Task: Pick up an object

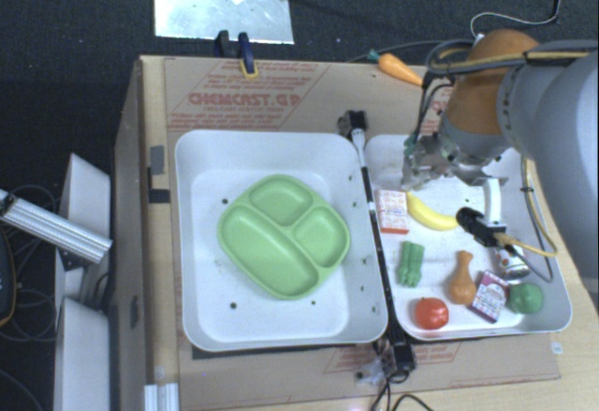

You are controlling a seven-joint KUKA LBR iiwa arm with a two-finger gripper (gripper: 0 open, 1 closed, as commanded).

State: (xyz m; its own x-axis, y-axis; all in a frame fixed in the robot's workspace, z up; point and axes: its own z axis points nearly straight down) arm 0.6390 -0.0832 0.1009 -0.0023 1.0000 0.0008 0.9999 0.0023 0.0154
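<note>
Two bins (201,212); jaws (413,177), grip state unclear, near right bin's far rim above banana (430,213).

Tool (418,170) low over right bin (552,311), near banana (430,213).

Red "CHEMCAST GP" print on board (245,99).

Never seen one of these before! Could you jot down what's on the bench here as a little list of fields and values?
Arm: grey with orange band, reaching in from the right
Gripper: low over the right bin's far end, just above the banana
Left bin: green divided plate
Right bin: banana, red-and-white carton, green toy vegetable, tomato, drumstick, small packet, green ball
Behind the bins: toy carrot
</note>
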